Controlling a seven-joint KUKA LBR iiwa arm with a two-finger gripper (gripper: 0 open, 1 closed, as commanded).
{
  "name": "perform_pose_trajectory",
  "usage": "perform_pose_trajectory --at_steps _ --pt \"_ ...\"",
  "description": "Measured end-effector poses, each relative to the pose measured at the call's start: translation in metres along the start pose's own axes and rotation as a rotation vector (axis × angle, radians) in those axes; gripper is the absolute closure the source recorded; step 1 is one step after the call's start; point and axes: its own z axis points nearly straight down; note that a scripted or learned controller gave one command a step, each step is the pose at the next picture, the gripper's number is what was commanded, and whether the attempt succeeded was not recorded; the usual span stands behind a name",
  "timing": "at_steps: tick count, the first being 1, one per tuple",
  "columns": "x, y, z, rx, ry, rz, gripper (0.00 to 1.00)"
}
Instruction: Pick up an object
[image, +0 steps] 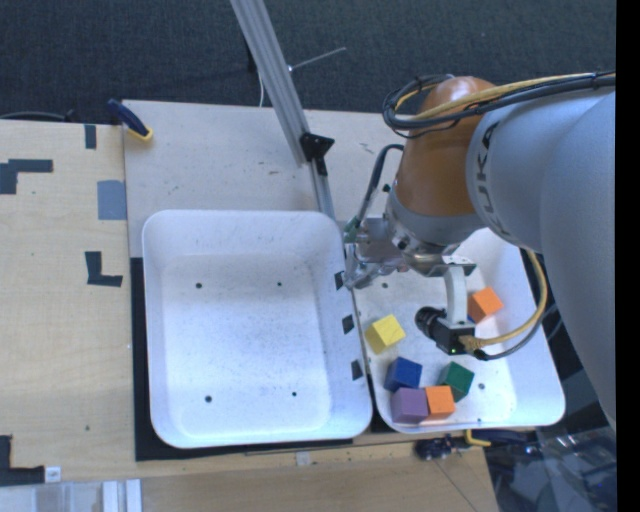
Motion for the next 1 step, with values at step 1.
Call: perform_pose_trajectory --at_steps 1 --pt "0.0516 0.0109 0.0093 0.000 0.000 0.000 1.00"
